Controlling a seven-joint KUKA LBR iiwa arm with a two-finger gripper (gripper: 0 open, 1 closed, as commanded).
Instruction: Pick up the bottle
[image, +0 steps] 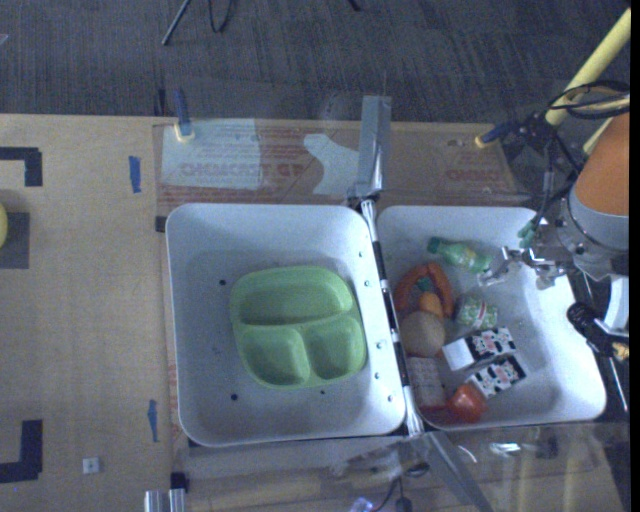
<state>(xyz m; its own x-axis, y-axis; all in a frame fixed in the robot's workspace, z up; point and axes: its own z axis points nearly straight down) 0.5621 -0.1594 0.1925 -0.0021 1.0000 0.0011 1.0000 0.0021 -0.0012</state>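
The bottle (460, 255) is small, clear and green with a green cap. It lies on its side near the far edge of the right bin (560, 330). My gripper (522, 262) hangs just to the right of the bottle, close to its end, at the tip of the grey arm with the orange band (608, 180). I see nothing held in it.
The right bin also holds an orange and red toy (424, 286), a beige egg-shaped thing (422, 333), a small green packet (475, 312), two black and white cartons (497, 360) and a red ball (466, 403). A green divided plate (298, 325) sits in the left bin (200, 250).
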